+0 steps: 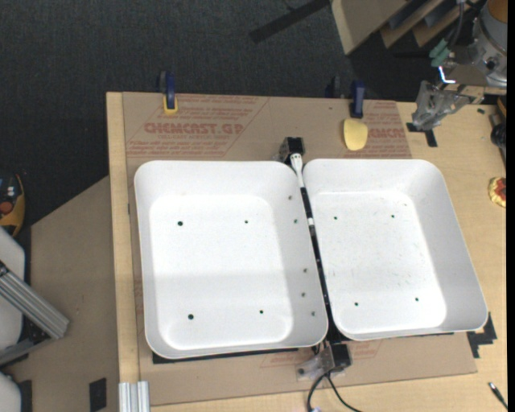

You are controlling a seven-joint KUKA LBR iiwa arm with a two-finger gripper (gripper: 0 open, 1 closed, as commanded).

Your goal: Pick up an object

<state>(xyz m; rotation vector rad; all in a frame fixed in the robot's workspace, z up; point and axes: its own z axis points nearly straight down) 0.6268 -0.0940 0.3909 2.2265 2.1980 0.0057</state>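
Note:
A small pale yellow object (355, 133) lies on the brown board just behind the right bin (451, 241), outside it. My gripper (428, 109) hangs at the top right, above the bench's back edge and to the right of the yellow object. It sits well behind the right bin's far corner. Nothing shows in its grasp. A small red and yellow thing (500, 191) peeks in at the right edge of the view, on the bench beside the right bin.
The left bin (153, 241) and the right bin sit side by side on the board, joined by a black strip (310, 233). Blue clamps (168, 84) (357, 95) hold the board's back edge. Cardboard boxes (386, 20) stand behind the bench.

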